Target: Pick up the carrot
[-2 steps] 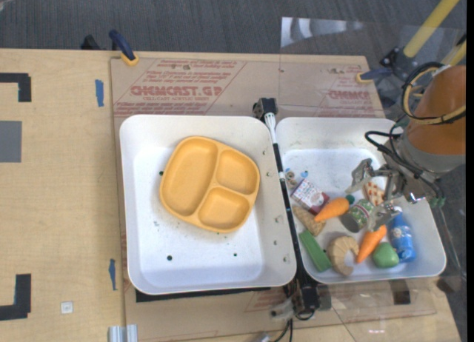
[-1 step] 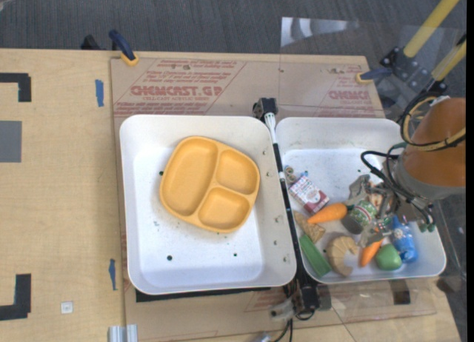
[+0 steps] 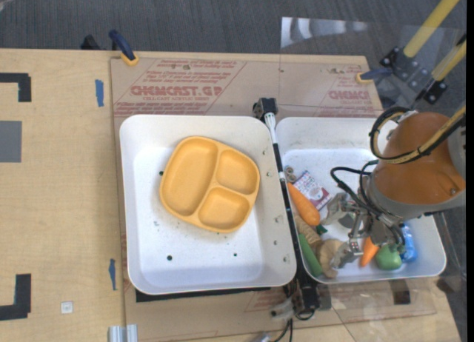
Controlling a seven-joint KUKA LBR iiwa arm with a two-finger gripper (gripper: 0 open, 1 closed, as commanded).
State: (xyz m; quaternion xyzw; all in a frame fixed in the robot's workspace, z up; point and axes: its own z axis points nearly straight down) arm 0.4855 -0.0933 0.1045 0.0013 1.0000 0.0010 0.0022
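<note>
A long orange carrot (image 3: 304, 204) lies on a slant in the left part of the right bin (image 3: 326, 135), next to a small printed packet (image 3: 309, 186). My gripper (image 3: 356, 232) hangs low over the bin's front middle, to the right of that carrot and apart from it. A second, shorter orange piece (image 3: 368, 252) pokes out just below the gripper, beside a green round thing (image 3: 387, 260); whether it is held cannot be made out. The wrist's orange band (image 3: 418, 161) hides the bin's right side.
The left bin (image 3: 141, 207) holds a yellow three-part plate (image 3: 209, 183). In the right bin, a long green vegetable (image 3: 310, 257) lies along the left wall, a beige lump (image 3: 326, 247) is beside it, and a blue thing (image 3: 408, 248) sits at the right. Black cables loop around the wrist.
</note>
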